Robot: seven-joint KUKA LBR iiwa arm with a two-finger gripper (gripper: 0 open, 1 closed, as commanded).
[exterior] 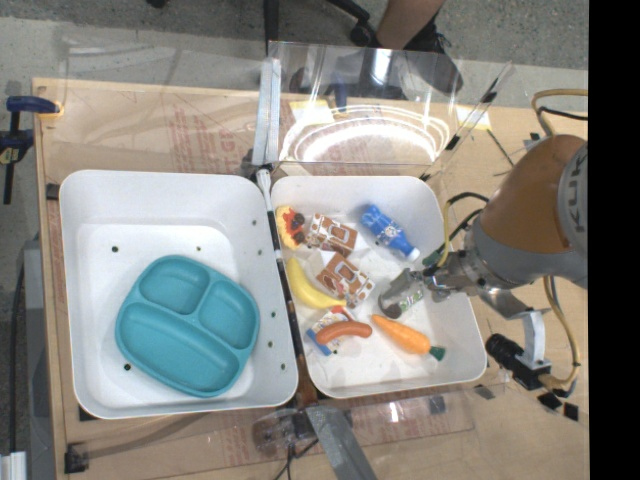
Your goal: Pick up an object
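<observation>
Hovering just above the toy carrot, our gripper hid its opening from us; we judged a centred descent best.

grey arm reaches leftward from the right, end effector angled low.

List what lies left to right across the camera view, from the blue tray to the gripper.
Blue divided tray → banana → hot dog → carrot → gripper, low over the right bin.
</observation>
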